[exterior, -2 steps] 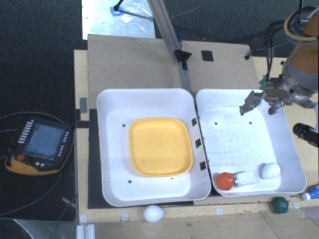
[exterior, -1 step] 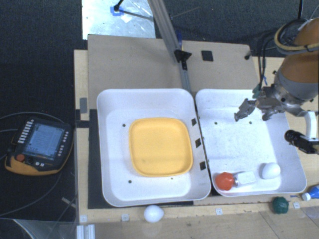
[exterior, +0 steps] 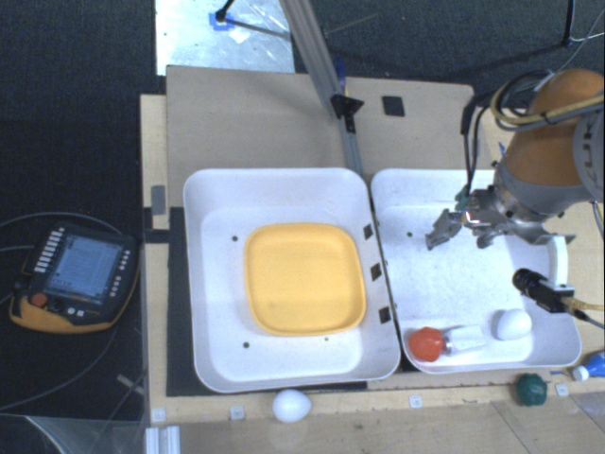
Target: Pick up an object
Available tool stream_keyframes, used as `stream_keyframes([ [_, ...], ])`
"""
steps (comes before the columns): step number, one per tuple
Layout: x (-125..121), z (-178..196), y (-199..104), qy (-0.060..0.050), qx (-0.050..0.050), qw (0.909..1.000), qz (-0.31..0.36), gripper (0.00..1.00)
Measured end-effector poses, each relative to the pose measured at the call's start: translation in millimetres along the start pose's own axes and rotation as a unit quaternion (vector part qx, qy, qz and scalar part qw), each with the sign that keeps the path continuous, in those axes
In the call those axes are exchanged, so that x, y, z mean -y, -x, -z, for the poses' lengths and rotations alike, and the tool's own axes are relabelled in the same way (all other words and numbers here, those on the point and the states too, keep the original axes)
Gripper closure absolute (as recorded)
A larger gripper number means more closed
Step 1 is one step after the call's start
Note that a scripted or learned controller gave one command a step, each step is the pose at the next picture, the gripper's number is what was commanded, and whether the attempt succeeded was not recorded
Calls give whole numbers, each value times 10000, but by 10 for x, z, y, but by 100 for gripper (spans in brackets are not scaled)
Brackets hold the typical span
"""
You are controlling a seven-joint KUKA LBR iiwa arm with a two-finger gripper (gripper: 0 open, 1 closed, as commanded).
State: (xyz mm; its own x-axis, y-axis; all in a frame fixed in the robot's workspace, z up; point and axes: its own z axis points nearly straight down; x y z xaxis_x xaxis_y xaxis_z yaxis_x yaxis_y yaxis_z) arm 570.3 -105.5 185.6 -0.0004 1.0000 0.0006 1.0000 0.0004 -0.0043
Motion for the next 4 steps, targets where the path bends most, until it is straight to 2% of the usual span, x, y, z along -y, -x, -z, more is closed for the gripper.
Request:
stream_keyframes([
  [1,106,-513,1,5,1,10000,-4,0],
  [2,93,-386,2,30,3,10000,-3,100],
  [3,53,51,46,44,6,10000,-1,100],
  [4,49,187,48,31,4,10000,0,100],
])
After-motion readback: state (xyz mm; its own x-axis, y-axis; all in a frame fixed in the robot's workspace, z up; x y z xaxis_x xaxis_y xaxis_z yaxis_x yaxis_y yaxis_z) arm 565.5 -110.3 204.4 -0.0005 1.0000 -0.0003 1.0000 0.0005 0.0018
